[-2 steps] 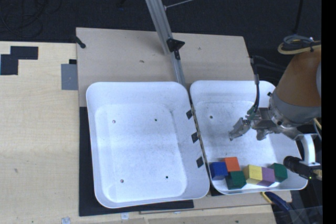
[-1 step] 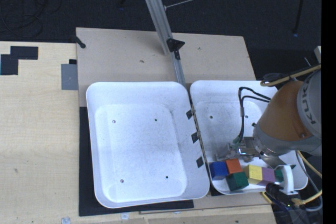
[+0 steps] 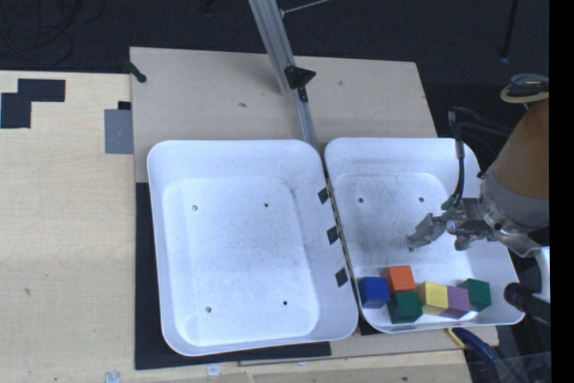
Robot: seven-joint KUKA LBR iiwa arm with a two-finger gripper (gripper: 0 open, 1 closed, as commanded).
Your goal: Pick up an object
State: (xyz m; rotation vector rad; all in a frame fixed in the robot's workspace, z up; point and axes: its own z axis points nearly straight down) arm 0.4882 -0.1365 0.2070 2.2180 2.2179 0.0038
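Huddling along the right bin's (image 3: 386, 161) near wall are six blocks: blue (image 3: 373, 291), orange (image 3: 401, 277), dark green (image 3: 405, 306), yellow (image 3: 436, 296), purple (image 3: 457, 299), green (image 3: 478, 292); beyond them, over that bin's floor, hangs the gripper (image 3: 423, 238), jaws apart, holding nothing

A robot gripper (image 3: 429, 233) hovers above coloured blocks (image 3: 424, 291) clustered at the near edge of the right bin (image 3: 386, 166).
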